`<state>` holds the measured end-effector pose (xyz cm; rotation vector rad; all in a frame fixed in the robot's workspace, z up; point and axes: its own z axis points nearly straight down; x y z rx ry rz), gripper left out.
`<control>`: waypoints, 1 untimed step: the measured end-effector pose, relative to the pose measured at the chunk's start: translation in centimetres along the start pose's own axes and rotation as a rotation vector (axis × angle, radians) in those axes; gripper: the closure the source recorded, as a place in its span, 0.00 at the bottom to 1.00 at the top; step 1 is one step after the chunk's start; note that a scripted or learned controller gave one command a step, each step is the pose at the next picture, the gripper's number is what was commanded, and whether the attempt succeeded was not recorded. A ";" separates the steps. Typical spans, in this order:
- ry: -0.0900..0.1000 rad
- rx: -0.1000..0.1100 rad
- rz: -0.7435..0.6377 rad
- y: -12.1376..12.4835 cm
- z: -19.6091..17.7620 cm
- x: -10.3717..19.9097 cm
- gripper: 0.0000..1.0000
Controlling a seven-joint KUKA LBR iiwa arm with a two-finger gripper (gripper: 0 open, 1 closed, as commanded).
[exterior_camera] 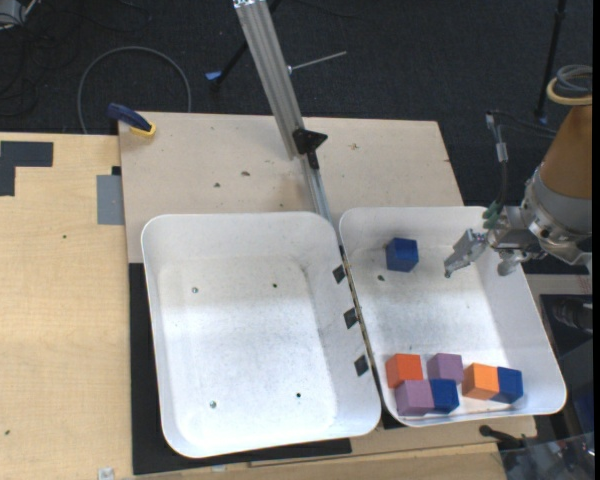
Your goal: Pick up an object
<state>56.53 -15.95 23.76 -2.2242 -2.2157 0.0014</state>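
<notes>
A blue cube (pixel 402 254) sits alone in the upper part of the right bin (pixel 440 308). Along that bin's front edge several cubes cluster: an orange cube (pixel 405 369), a purple cube (pixel 444 367), a second purple cube (pixel 414 397), a small blue cube (pixel 444 395), another orange cube (pixel 481 380) and a blue cube (pixel 510 384). My gripper (pixel 477 264) hangs over the right bin's upper right part, to the right of the lone blue cube and apart from it. Its fingers stand open with nothing between them.
The left bin (pixel 170 268) lies beside the right one, joined by black clips (pixel 349 317). A slanted aluminium bar (pixel 275 78) rises behind the bins. A blue and yellow clamp (pixel 132 119) lies at the bench's back left corner.
</notes>
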 end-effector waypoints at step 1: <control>0.001 0.005 -0.006 6.6 10.0 3.2 0.00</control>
